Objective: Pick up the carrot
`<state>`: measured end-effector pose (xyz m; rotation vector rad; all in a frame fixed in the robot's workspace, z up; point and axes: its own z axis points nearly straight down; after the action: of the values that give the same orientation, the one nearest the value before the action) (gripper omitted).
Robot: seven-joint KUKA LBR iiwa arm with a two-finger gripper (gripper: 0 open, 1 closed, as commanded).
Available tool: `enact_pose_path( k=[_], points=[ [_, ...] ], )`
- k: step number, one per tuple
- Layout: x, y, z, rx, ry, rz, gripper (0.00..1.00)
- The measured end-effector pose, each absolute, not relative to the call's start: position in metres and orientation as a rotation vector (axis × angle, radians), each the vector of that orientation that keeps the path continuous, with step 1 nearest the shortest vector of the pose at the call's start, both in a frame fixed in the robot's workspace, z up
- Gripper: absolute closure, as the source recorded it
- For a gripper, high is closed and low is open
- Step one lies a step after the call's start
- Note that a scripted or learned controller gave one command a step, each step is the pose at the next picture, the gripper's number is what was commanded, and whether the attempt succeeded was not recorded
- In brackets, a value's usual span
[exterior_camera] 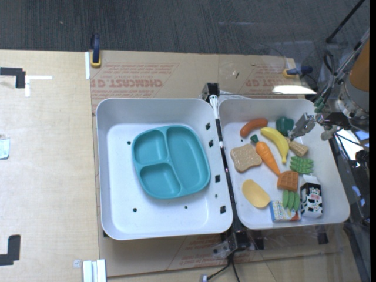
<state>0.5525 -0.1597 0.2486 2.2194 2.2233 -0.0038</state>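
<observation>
My gripper (301,126) hangs over the far right part of the right bin (336,175), near the banana (276,143) and the dark green piece (285,124) beside it. Its metal fingers show as a small pale blur against the white bin floor, and I cannot tell whether they are spread or closed; nothing is plainly seen between them. Most of my arm is cut off at the right edge, where only a patch of orange and some grey parts and cables show.

The carrot (267,156) lies in the right bin, left of and nearer than my gripper, apart from it. Its green top points to the far left and its tip points toward the waffle (288,180). It lies between the slice of bread (245,157) on its left and the banana on its right, close to both; whether it touches them I cannot make out. The sausage (254,126) lies beyond it. Nearer lie a yellow chip (256,193), green beans (290,200) and a small milk carton (311,200), crowded together so their edges are hard to separate.

The left bin (111,169) holds a teal divided plate (170,161)
</observation>
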Motion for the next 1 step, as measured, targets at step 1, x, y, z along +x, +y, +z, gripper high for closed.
enact_pose_path(
  k=[1],
  points=[
    [0.5452, -0.1182, 0.1019, 2.545, 1.846, -0.004, 0.00]
  ],
)
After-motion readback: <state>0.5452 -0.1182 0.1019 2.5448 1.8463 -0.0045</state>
